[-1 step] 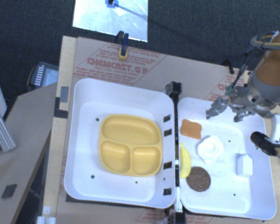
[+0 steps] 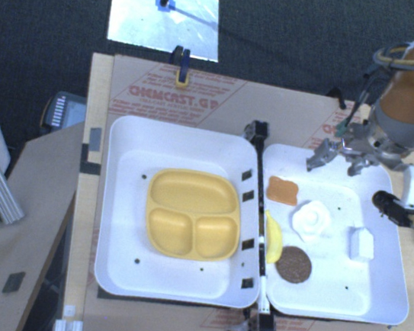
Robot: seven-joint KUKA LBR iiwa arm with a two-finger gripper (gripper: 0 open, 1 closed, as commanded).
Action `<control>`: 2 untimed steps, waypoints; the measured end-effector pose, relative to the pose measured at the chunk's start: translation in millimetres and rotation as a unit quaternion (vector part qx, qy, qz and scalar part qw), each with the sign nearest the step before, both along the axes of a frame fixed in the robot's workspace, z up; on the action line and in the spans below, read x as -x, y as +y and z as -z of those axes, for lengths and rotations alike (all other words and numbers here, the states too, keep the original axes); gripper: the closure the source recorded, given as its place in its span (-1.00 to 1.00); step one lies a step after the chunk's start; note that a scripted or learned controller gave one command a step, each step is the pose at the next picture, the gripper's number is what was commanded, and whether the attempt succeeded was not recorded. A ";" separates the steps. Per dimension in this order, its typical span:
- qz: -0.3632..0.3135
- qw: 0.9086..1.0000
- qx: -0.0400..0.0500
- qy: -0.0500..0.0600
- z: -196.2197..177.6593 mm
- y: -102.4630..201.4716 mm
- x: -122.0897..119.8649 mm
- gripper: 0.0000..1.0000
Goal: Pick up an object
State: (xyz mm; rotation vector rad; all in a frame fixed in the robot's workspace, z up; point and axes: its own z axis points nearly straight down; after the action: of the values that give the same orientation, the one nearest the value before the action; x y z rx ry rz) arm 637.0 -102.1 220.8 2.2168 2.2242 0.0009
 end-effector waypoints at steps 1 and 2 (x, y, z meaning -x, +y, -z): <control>0.001 1.000 0.000 0.002 62.5 1.0 3.1 -1.00; 0.001 1.000 0.000 0.002 104.9 -0.3 -0.4 -1.00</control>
State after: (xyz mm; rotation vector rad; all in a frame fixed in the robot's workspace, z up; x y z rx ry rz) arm 637.4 -102.3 115.9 2.2213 2.2236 -0.0022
